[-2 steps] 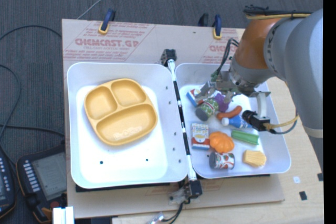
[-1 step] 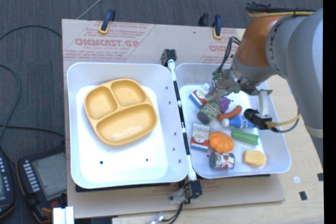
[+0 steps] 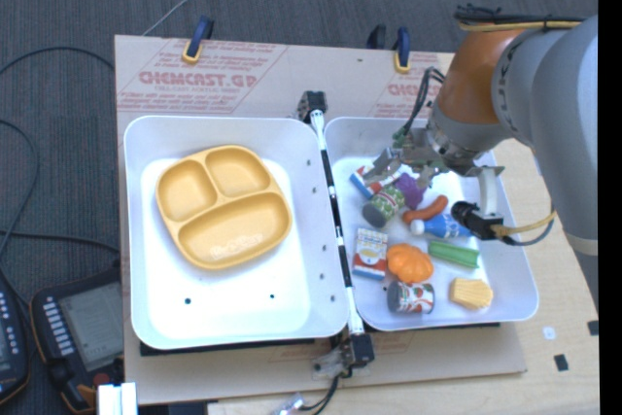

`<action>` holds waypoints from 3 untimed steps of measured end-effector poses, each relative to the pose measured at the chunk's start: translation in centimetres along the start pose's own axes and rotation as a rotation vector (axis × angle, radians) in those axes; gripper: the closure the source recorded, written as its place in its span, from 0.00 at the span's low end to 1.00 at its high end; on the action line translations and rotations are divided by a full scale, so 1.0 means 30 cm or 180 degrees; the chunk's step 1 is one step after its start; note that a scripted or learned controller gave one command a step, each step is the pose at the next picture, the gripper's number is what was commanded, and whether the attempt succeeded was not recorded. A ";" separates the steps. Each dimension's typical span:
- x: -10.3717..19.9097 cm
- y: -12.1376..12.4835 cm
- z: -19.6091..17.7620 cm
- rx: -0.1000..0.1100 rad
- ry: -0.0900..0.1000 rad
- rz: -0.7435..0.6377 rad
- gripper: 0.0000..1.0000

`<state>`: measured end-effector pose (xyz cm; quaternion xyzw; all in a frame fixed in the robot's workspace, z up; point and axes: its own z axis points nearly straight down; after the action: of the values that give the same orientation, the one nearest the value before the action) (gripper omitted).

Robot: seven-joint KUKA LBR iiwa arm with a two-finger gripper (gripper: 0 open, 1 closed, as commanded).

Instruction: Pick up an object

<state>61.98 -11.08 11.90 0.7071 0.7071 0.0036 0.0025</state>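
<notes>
Hovering low over the far end of the right bin, the claw sits among a crowded heap of small toys; from here I cannot tell how it stands or whether it has anything. The nearest candidates lie just under it: a green-labelled can and a small sausage. To do this well, I'd judge it should pick one piece standing clear of its neighbours and come straight down on it, since everything touches something else.

Counting: two white bins, the left one carrying one yellow divided plate. Beyond the sausage from the claw lie one orange, one green stick, one cheese wedge, and a second can.
</notes>
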 end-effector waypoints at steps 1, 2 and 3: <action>0.044 -0.031 0.100 0.0003 -0.0025 0.0003 0.00; 0.047 -0.028 0.068 -0.0005 -0.0018 0.0005 1.00; 0.047 -0.028 0.068 -0.0003 -0.0017 0.0004 0.00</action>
<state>61.16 -9.66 9.85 0.7075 0.7067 0.0021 0.0048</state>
